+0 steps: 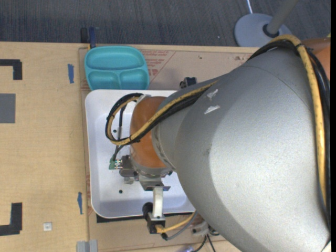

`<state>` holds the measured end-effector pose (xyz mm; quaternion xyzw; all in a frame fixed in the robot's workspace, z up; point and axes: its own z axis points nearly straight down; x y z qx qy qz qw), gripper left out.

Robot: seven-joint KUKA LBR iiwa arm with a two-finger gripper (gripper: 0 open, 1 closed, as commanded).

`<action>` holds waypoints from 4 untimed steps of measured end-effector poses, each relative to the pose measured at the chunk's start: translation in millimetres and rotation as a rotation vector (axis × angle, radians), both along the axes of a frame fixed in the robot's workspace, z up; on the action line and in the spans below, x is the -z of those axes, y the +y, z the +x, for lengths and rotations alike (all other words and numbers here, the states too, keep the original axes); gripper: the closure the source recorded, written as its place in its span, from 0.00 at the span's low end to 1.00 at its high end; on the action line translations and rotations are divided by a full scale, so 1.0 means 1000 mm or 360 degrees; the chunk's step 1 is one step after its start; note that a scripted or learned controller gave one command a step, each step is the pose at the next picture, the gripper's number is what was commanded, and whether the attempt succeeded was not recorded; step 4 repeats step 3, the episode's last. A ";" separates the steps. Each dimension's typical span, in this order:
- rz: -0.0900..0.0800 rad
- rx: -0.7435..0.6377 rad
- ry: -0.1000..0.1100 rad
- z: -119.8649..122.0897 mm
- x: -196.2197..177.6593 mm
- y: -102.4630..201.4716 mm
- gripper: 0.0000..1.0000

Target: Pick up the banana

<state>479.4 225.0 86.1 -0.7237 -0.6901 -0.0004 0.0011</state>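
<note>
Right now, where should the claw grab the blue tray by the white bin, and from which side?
Probably the thin raised rim of the tray at its left end, coming straight down. It lies flat, so only the rim and dividers stand up to pinch. That end is free; the near edge is crowded by the bin.

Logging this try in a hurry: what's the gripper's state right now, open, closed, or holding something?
Gripper: cannot be told; the arm covers it over the white bin.
</note>
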 end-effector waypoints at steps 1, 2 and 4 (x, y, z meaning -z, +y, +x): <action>-0.0003 0.0003 -0.0003 0.001 0.000 -0.001 0.00; -0.0004 0.0625 0.0000 0.035 -0.026 -0.001 0.00; -0.0001 -0.0078 -0.0006 0.001 0.000 -0.001 0.00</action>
